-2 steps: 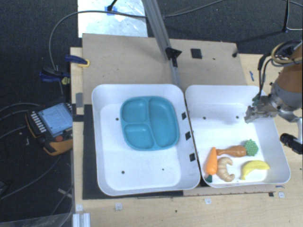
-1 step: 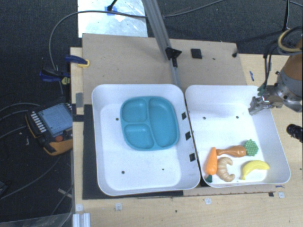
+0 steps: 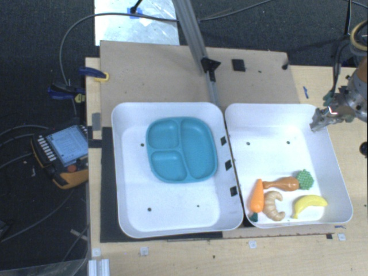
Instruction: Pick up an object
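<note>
In the right bin (image 3: 276,125), near its front edge, lies a cluster of toy foods: an orange carrot (image 3: 256,196), a tan croissant (image 3: 274,206), a yellow banana (image 3: 309,204), a brown drumstick (image 3: 282,183) and a green broccoli (image 3: 305,179). My gripper (image 3: 323,118) hangs over the far right rim of that bin, well back from the foods. Nothing shows between its fingers.
The left bin (image 3: 132,206) holds a blue divided plate (image 3: 181,149). A grey pole (image 3: 192,30) slants across the back of the bench. Clamps and a handheld device (image 3: 63,149) lie off the bench at left.
</note>
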